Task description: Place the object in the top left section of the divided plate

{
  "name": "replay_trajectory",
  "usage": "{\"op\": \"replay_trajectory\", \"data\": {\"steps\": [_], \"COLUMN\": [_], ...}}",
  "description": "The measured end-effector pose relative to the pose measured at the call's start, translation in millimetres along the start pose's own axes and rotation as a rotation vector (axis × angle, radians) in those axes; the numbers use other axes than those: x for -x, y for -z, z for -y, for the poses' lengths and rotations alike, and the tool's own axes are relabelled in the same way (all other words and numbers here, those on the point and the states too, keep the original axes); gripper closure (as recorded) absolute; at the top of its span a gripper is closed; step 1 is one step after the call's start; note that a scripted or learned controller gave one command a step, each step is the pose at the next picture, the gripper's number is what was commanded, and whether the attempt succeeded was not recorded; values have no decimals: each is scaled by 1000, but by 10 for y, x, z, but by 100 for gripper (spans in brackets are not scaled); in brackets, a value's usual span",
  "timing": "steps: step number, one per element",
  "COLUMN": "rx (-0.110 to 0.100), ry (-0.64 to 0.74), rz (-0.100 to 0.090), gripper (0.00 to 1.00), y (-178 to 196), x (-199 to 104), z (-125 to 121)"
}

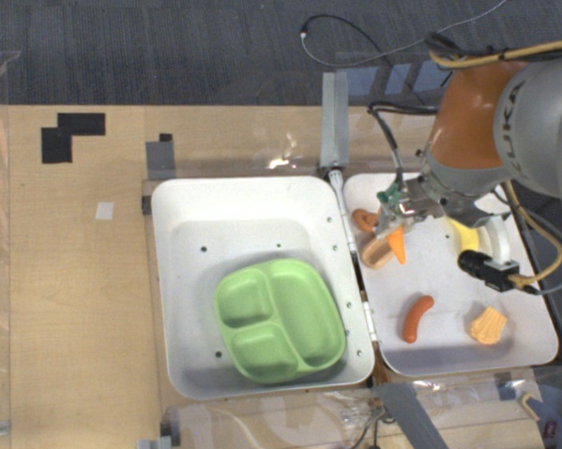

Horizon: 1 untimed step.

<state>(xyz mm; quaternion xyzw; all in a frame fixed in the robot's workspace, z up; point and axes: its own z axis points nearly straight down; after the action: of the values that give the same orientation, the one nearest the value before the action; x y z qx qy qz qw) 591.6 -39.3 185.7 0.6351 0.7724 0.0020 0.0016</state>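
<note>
The job is at its picking stage. The gripper (394,224) hangs low over the upper-left part of the right bin (541,346), right above a small huddle of play food: an orange carrot (397,248) sits just under its tip, a tan bread-like piece (376,253) touches the carrot on the side away from the arm, and a brown pretzel-like piece (364,220) lies a little further out, near the bin wall. Whether the fingers are apart or together cannot be made out from above — nothing is plainly seen between them, so no grasp can be claimed. My guess is that the carrot is the object meant, though the crowding makes that uncertain.

The divided plate (278,318), green, rests in the left bin (180,365), well apart from the gripper, across the wall between the bins. Its top left section (240,299) holds nothing.

The next move, as I judge it, calls for a clean close on one piece without dragging its neighbours, then a lift high enough to clear the bin walls and a carry over to that section.

Elsewhere in the right bin, nearer the arm's side, lie a red sausage (416,317), an orange wedge (488,325) and a yellow piece (466,233). The bench (69,305) is pale wood with black markers — beyond it, dark carpet (158,37).
</note>
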Motion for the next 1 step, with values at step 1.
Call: {"op": "replay_trajectory", "data": {"steps": [1], "rx": [-2], "ry": [5], "rz": [0], "gripper": [100], "y": [-7], "x": [-445], "z": [133]}}
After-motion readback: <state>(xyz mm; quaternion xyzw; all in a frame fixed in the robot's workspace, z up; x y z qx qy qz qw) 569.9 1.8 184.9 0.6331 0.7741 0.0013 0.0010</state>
